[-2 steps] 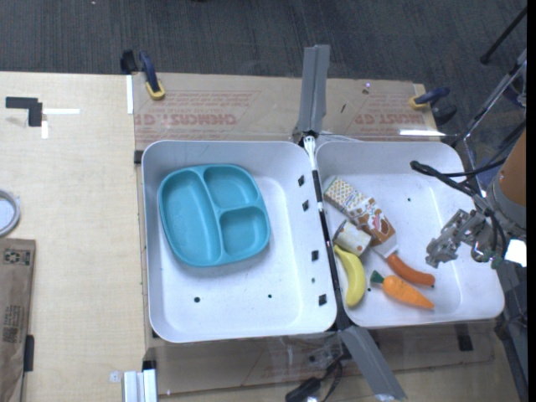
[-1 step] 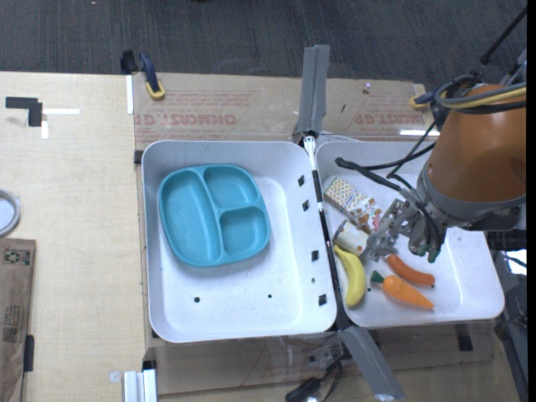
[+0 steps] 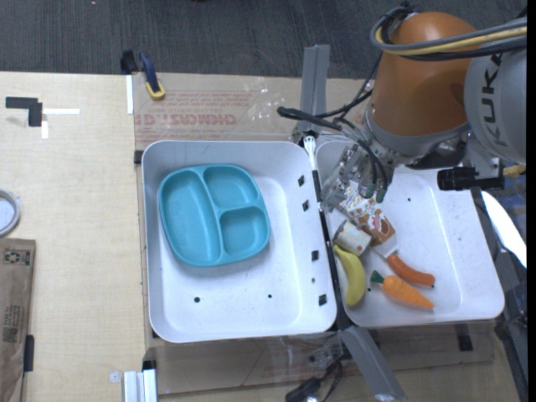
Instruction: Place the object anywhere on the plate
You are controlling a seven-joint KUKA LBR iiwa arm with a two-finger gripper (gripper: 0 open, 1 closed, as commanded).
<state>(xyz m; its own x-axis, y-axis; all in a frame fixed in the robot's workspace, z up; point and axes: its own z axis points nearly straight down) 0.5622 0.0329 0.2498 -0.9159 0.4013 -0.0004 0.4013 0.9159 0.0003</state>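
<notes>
A light blue plate point(image 3: 214, 214) with three compartments lies in the left bin point(image 3: 172, 308), toward its upper left. In the right bin point(image 3: 456, 224) a cluster of toy food lies near the left wall: a red, white and brown piece point(image 3: 374, 220), a white chunk point(image 3: 354, 239), a yellow banana point(image 3: 352, 275) and two orange carrots point(image 3: 410, 270) point(image 3: 407, 292). My gripper point(image 3: 362, 184) hangs under the orange wrist band, right above the red and white piece at the top of the cluster. Whether it touches that piece cannot be made out.
The divider between the two bins point(image 3: 318, 224) runs just left of the gripper. A grey post point(image 3: 315, 82) stands behind the bins. Cables point(image 3: 318, 117) loop at the arm's left. Tape roll point(image 3: 7, 213) and a brown packet point(image 3: 17, 300) lie on the bench at far left.
</notes>
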